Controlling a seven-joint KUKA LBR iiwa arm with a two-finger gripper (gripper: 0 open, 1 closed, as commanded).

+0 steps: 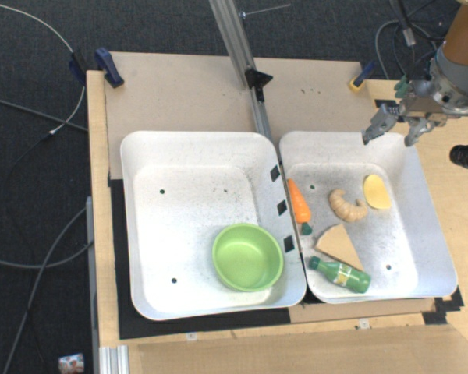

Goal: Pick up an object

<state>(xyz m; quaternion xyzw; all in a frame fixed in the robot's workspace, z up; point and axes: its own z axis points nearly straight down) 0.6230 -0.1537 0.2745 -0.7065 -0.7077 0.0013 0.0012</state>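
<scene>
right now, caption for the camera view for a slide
Open gripper above right bin's far edge; carrot, bottle inside; green bowl in left bin.

Bright even light, perhaps slightly soft

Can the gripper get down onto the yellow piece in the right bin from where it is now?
Probably yes. The gripper hangs open above the right bin's far rim, and the yellow piece lies just below it, nothing on top. The tan curved piece touches its left edge, which may crowd one finger.
</scene>
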